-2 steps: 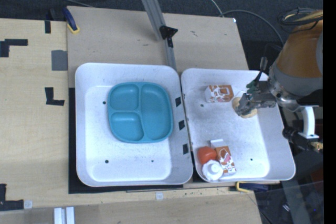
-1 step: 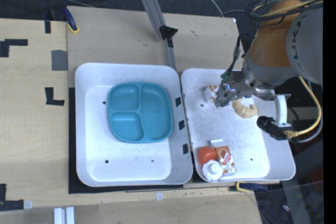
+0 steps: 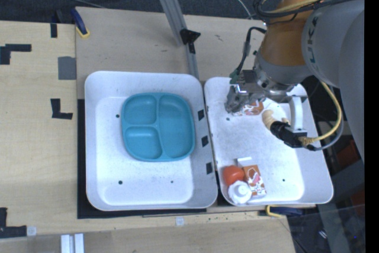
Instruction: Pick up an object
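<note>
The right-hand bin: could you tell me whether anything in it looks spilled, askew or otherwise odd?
Nothing looks spilled or damaged. A small cluster, an orange-red round piece, a white bottle-like item and an orange-and-white packet, lies jumbled against the shallow white right bin's near edge, the packet lying at an angle.

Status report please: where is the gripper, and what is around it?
Gripper low in right bin, upper part; jaws' state unclear. Orange-white item beside it, grasp not confirmed. Small items at near edge, apart. Blue divided plate in left bin.
</note>
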{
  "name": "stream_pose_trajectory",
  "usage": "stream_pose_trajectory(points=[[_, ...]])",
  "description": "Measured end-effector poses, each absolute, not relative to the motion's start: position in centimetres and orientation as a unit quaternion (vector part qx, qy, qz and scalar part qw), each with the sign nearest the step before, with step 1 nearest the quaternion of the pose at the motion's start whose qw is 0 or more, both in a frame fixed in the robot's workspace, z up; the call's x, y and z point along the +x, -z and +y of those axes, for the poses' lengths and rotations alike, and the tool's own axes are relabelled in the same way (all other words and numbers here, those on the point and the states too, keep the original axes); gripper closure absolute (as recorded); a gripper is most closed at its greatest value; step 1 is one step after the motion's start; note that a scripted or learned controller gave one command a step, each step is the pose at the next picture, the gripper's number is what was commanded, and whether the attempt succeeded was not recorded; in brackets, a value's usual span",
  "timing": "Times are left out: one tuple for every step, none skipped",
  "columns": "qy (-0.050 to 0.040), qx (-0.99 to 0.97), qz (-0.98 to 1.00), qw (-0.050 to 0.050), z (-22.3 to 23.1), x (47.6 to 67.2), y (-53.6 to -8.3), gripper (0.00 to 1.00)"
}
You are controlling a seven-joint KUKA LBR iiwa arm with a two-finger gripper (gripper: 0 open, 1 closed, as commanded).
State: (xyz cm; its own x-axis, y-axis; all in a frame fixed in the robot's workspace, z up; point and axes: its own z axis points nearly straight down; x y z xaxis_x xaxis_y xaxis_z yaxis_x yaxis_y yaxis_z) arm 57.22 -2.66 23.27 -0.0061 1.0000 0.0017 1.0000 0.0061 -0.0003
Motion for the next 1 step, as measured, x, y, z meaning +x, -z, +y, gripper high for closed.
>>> stream_pose_trajectory(points=[[-0.0002, -0.705, -0.709, 0.001, 1.96, 60.02, -22.04, 1.00]])
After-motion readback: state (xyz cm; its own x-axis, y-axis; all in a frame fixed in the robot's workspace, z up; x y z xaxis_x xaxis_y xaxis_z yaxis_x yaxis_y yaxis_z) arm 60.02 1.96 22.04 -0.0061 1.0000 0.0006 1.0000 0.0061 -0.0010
